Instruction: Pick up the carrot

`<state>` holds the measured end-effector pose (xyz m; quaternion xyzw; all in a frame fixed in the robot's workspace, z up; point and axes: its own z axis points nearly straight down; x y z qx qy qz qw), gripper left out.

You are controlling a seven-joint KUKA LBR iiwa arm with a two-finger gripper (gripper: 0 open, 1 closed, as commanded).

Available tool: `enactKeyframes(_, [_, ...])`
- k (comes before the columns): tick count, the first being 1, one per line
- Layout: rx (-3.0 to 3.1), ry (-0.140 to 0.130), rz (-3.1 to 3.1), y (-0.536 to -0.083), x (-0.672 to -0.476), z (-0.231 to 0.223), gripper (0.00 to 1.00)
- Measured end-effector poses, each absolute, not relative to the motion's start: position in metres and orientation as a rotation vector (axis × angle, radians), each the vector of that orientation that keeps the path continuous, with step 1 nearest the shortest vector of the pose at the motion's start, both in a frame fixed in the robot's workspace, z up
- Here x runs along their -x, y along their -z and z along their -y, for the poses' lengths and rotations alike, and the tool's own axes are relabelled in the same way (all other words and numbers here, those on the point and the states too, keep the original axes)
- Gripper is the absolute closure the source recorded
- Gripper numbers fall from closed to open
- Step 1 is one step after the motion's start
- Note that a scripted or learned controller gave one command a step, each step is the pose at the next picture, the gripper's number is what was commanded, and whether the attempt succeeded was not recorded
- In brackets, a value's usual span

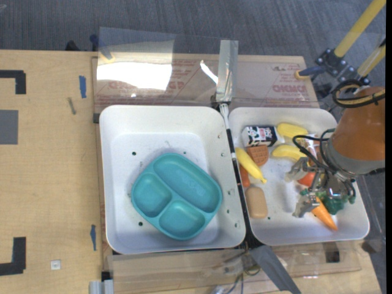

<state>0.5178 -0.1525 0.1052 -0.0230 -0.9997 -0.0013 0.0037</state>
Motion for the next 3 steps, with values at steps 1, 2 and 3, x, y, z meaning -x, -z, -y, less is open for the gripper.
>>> enactKeyframes(1, [0.063,0.0,3.147,-0.088,-0.485,0.166,0.0])
enactKeyframes(2, [0.057,-0.002,3.149,-0.099,-0.486,0.165,1.0])
enactKeyframes(3, [0.037,0.002,3.155,-0.188,-0.483,0.081,1.0])
